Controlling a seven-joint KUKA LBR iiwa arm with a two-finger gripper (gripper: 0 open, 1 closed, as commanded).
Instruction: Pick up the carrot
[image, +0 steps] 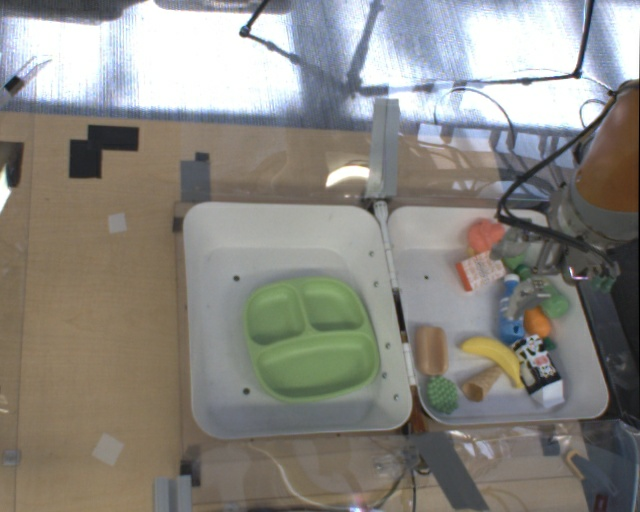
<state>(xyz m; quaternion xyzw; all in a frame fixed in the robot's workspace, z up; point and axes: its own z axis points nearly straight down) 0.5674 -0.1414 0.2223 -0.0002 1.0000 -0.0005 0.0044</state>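
Orange carrot (538, 322) beside the banana (493, 356); its axis unreadable.

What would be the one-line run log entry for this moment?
arm: over right bin | gripper: above carrot, grasp unconfirmed | left bin: green plate
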